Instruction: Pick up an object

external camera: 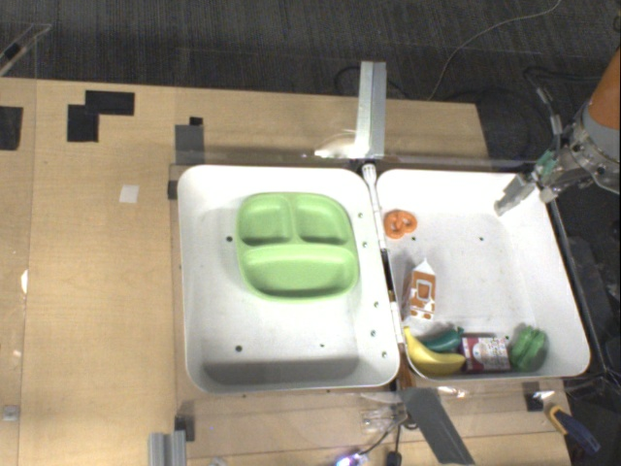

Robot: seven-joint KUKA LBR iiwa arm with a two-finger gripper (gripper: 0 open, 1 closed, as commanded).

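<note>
White bins, my gripper (514,198) over the right bin's (485,260) far corner.
I cannot tell its grip; banana (432,359), can (485,351) lie along the near wall.

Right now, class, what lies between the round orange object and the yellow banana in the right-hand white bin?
In the camera view, a small orange-and-white carton lies between the round orange object and the yellow banana.

A pale wooden bench (87,289) carries two shallow white bins — left bin (209,348), right bin (485,260) — touching side by side.
</note>
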